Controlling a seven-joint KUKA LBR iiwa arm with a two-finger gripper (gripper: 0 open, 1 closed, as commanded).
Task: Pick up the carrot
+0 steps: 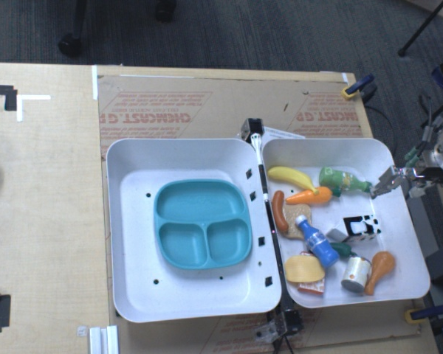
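Step in hand: approach, with no grasp made. The carrot [310,195], orange and tapered, lies on its side in the upper half of the right bin [396,169], its long axis running roughly from 8 to 2 o'clock. The gripper [386,182] hangs over the bin's right side, at 3 o'clock from the carrot and well apart from it; whether its jaws are apart or together cannot be told at this size, and nothing is seen between them. Next move, as a judgement: travel toward 9 o'clock, pass over the green bottle [342,181], line the jaws across the carrot's narrow width, then descend. Obstructions: the green bottle lies between gripper and carrot and seems to touch the carrot's thick end; the banana [289,176] lies just beside the carrot at 11 o'clock; the sausage [280,212] sits at 7 o'clock. Space for the jaws on either side is tight. Further contents of the right bin: blue bottle [318,245], tin can [355,273], chicken drumstick [381,268], black-and-white block [361,227], yellow wedge [304,270]. The left bin [129,169] holds a teal divided plate [203,223]. Both bins rest on the table [37,220].
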